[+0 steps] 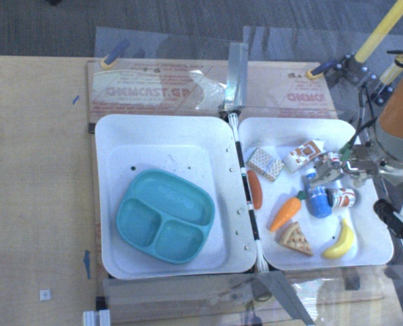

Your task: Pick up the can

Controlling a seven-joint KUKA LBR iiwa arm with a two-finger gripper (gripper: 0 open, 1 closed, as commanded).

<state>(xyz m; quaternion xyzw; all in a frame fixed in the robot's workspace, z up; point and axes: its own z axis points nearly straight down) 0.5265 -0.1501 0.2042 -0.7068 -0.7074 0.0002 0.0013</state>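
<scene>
The can (319, 202) lies in the right bin (378, 253), between the carrot (285, 213) and a red-and-white item — not yet lifted. The gripper (321, 173) hangs just above it; finger state cannot be told. Grasp and lift remain.

Tray (164, 214) in left bin (113, 134)
</scene>
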